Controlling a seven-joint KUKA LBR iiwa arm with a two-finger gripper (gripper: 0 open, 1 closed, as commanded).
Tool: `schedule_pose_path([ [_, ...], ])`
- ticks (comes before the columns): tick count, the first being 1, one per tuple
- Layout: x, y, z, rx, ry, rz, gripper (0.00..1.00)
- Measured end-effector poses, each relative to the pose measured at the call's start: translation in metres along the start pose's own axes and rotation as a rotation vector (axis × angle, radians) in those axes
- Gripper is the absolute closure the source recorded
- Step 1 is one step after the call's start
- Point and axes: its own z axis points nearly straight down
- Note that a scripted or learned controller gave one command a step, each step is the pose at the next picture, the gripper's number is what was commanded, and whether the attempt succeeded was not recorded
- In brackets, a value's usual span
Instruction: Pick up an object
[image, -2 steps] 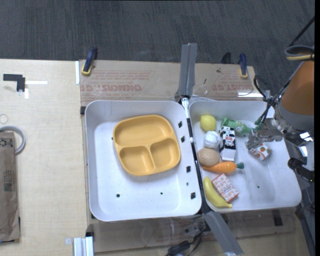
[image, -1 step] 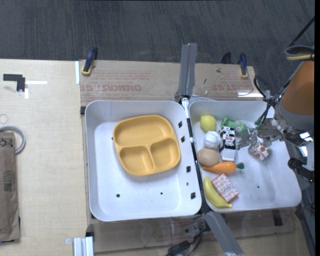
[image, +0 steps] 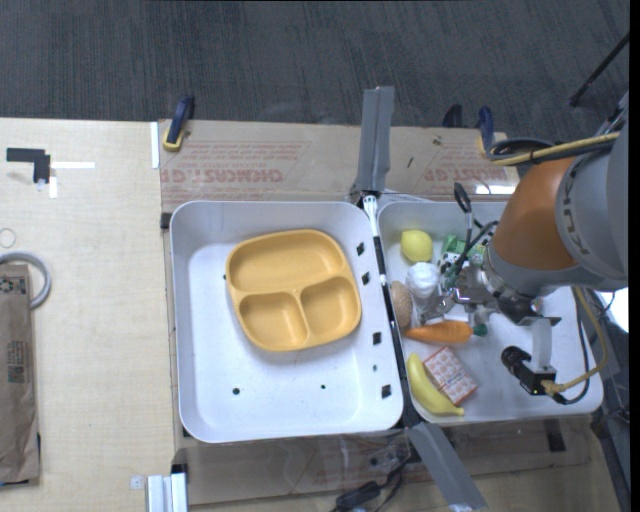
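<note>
My gripper (image: 452, 297) hangs low in the right bin (image: 575, 400), among the clutter at its left side. Just below it lies an orange carrot (image: 440, 333), pointing left to right. A white rounded object (image: 422, 277) sits right at the gripper's left, with a yellow lemon (image: 416, 245) behind it. A brown oval item (image: 401, 303) rests against the bin's left wall. A banana (image: 428, 390) and a red-and-white packet (image: 452, 375) lie at the front. Something green (image: 453, 245) peeks out behind the gripper. The arm hides whatever is under it.
The left bin (image: 200, 380) holds a yellow divided plate (image: 294, 288). A grey divider (image: 377, 140) stands between the bins at the back. Cardboard (image: 260, 160) lines the bench behind the bins. The arm's orange band (image: 530, 225) covers the right bin's back right.
</note>
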Motion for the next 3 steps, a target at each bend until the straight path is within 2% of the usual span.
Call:
schedule_pose_path([
  [1,-0.02,-0.011,-0.029,-0.002,0.0,0.159,0.0],
  [2,-0.001,0.048,0.0,0.0,-0.001,0.084,0.0],
  [3,-0.001,0.047,-0.009,0.002,-0.002,0.083,1.0],
])
